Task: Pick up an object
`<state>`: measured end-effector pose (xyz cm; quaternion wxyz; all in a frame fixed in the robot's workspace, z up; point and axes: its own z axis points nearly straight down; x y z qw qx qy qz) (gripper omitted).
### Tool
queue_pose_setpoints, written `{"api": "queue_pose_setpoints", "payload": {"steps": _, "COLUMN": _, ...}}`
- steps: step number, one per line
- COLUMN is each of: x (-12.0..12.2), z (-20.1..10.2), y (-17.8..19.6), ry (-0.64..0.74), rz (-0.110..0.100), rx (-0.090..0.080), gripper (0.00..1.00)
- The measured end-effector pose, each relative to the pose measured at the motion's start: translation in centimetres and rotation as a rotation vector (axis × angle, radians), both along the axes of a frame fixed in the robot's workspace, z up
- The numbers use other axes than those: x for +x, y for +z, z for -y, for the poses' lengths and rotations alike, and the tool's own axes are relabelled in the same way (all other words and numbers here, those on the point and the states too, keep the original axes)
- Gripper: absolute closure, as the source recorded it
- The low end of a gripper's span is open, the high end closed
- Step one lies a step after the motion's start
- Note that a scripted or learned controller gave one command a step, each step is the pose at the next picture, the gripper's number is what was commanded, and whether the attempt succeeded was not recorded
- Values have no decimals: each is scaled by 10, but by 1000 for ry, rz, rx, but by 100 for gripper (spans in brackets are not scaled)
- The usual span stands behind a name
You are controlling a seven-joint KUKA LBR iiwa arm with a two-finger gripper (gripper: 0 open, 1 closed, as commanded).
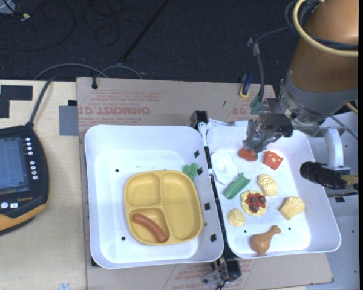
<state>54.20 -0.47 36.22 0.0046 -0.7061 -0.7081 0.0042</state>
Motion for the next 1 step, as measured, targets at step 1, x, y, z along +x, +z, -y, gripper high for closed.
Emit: {"api": "queue_pose_setpoints", "payload": {"steps": 1, "x": 1, "z": 2, "y": 15, "ry": 0, "rz": 7, "rx": -1, "gripper": 100}}
